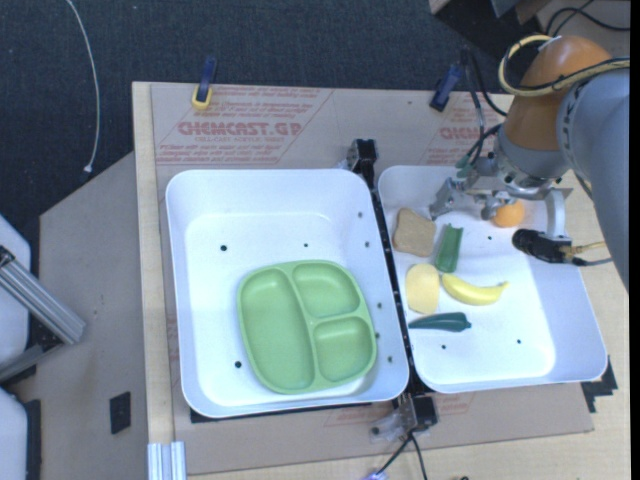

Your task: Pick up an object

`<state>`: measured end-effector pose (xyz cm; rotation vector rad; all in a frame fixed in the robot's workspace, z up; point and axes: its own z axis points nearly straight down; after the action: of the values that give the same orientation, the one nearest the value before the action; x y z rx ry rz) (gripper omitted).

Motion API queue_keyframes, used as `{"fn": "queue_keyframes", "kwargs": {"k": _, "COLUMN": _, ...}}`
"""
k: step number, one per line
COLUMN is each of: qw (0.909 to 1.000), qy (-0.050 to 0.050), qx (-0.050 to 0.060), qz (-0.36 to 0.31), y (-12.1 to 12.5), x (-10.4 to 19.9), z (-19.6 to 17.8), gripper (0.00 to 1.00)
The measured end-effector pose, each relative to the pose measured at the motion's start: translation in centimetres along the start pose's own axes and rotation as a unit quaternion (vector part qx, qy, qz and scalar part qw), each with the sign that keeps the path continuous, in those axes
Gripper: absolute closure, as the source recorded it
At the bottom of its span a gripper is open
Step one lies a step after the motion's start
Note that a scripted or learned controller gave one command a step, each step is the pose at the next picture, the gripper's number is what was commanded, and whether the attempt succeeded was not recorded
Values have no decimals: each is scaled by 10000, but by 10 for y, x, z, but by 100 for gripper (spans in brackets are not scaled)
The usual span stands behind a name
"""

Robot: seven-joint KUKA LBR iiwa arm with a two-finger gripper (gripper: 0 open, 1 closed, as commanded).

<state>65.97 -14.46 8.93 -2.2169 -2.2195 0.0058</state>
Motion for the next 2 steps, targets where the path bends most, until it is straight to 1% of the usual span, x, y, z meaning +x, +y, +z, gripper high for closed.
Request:
{"fn": "queue_keyframes", "kwargs": {"k": 1, "qw": 10000, "qy": -8, "qx": -40, "qz": -5, "y": 2, "x": 0, "z": -15, "gripper": 100}}
{"fn": "queue_keyframes", "kwargs": {"k": 2, "qw": 10000, "qy": -8, "qx": -55, "qz": 6, "y": -5, "x": 3, "z": -63, "gripper": 100}}
